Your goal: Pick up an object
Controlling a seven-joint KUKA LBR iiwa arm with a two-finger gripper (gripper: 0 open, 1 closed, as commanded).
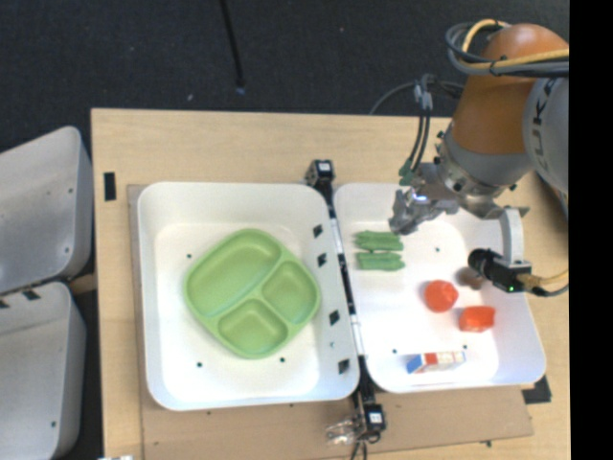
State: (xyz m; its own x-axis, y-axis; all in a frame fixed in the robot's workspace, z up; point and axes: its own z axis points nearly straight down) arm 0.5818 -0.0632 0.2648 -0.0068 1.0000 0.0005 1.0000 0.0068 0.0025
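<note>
Green is the colour nearest the claw (pixel 406 211): two green bean-like pieces lie side by side in the right bin (pixel 517 353), the upper green piece (pixel 379 241) just below and left of the claw's tip, the lower green piece (pixel 380 263) right beneath the first. The claw hangs at the upper left part of that bin, close over the upper piece, perhaps touching it, though the slant of the view makes contact hard to judge. Whether the claw is spread or pressed together I cannot tell; its tip is a dark, blurred mass and nothing shows pinched in it. The grey arm (pixel 498 94) with its orange band reaches in from the right.

Further right in the same bin sit a round orange-red object (pixel 441 295) and, just beside it to the lower right, an orange block (pixel 477 318). Near the bin's front edge lies a small flat packet (pixel 434 360) in white, blue and red. The left bin (pixel 153 353) holds a green divided plate (pixel 252 292) with three compartments, lying flat. Both bins rest on the pale wooden counter (pixel 115 142).
</note>
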